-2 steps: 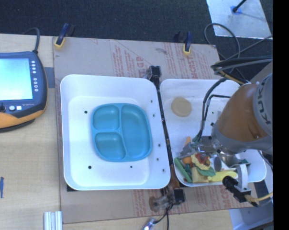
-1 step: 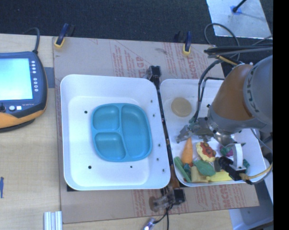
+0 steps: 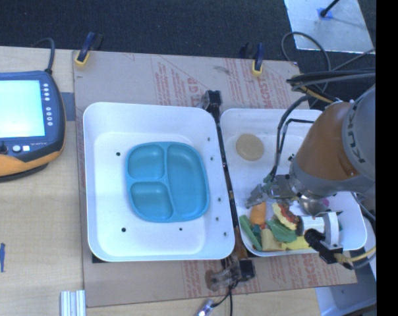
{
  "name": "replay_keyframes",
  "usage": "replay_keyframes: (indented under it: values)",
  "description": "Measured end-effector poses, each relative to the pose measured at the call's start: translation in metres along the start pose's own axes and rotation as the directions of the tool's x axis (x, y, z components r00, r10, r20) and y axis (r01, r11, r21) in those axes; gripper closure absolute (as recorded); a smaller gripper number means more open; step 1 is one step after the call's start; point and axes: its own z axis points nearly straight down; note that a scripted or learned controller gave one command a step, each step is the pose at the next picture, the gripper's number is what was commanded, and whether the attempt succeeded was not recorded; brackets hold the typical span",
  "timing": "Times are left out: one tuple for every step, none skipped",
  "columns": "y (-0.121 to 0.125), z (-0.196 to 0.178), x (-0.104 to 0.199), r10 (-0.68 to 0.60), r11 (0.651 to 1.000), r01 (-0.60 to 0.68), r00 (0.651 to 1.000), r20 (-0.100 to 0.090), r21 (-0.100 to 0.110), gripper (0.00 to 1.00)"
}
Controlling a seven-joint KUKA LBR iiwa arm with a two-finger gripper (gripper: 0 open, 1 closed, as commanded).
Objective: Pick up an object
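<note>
Toy food pieces (image 3: 276, 228) lie heaped in the near part of the right bin (image 3: 265, 120), a jumble of small moulded shapes in green, yellow, orange and red; they look like smooth plastic, glossy in places, and they overlap so closely that single pieces are hard to separate. A long green piece (image 3: 247, 228) lies at the heap's left edge against the bin wall; an orange lump (image 3: 257, 213) sits just above it; yellow pieces (image 3: 284, 240) run along the near rim. Apart from the heap, toward the far side of the same bin, rests a flat tan disc (image 3: 250, 147), round and matte, like a biscuit.

The gripper (image 3: 271, 193) hangs over the top of the heap, a cluster of grey metal parts beneath the arm's broad orange band (image 3: 324, 147); whether its fingers are parted or closed I cannot tell, since the wrist hides them, and nothing can be seen held between them.

The left bin (image 3: 100, 176) is shallow, white and rounded at the corners, with small dark holes in its floor; in it lies a light blue tray (image 3: 167, 180), smooth plastic, rounded, divided into three compartments. Both bins stand on a brown cardboard sheet (image 3: 153, 78) printed with faint red lettering, clamped at its far edge; left of it on the pale wood bench sits a control pendant (image 3: 21, 120) with a bright screen and an orange underside.
</note>
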Motion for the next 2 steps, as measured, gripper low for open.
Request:
replay_keyframes:
  values:
    - [0.001,-0.011,-0.001,-0.001,1.000,0.001,1.000,0.000,-0.001,1.00]
    - [0.056,-0.101,0.061,0.001,1.000,-0.001,1.000,-0.002,-0.002,1.00]
